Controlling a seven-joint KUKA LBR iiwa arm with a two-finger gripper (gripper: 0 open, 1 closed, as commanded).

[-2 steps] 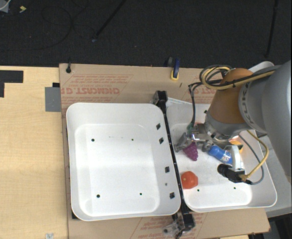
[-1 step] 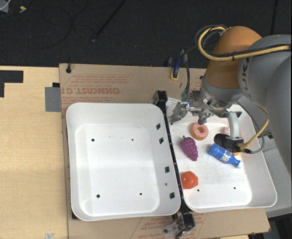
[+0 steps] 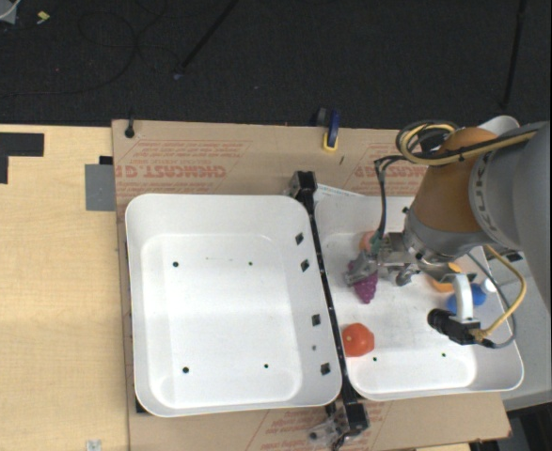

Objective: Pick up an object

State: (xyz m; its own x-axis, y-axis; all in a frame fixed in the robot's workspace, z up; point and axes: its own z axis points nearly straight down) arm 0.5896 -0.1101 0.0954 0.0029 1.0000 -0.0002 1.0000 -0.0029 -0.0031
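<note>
Purple and small, a soft-looking plastic object (image 3: 366, 288) lies in the right-hand shallow white plastic bin (image 3: 417, 365), right at the tip of the grey two-finger gripper (image 3: 377, 269), which hangs low over that bin's upper middle. Whether the object sits between the gripper's tips or just beneath them I cannot tell, and their spread is hidden by the wrist. I judge the pick not finished — nothing is clearly lifted, so closing, if it has not happened, and raising remain.

At about five o'clock from the purple piece, near the bin's left wall, rests a round orange-red ball (image 3: 356, 340), apart from the gripper. At three o'clock, under the arm's cables, are a blue-and-white piece (image 3: 465, 298) and a bit of orange, partly hidden.

The left-hand white bin (image 3: 149, 252) lies at nine o'clock beyond the black divider rail (image 3: 319, 289). That rail is the nearest edge — straight up looks the freest way out.
</note>
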